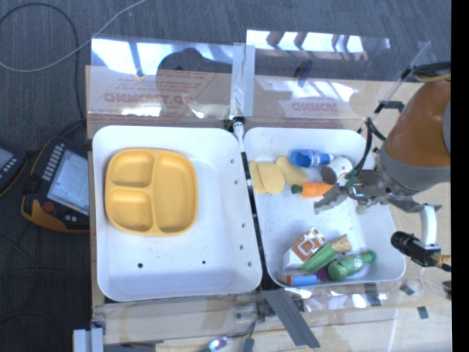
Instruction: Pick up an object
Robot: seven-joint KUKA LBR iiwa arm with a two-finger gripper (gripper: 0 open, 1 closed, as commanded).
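Note:
The right bin (381, 229) holds several small items. A blue bottle (311, 158) lies near its back wall, with pale yellow pieces (268, 177) to its left and an orange carrot (317, 190) just below. My gripper (344, 202) hangs over the bin's middle right, right of the carrot, open with nothing between its fingers. A small white and brown thing (336, 171) sits behind it. Near the front wall lie a white and orange box (308, 245), a green wedge (323, 256) and a green bottle (350, 265).
The left bin (146, 270) carries a yellow divided plate (152, 191). A clear panel stands behind both bins. The grey arm with its orange band (423, 119) crosses the right bin's right wall. A handheld pendant (55, 185) lies on the floor at left.

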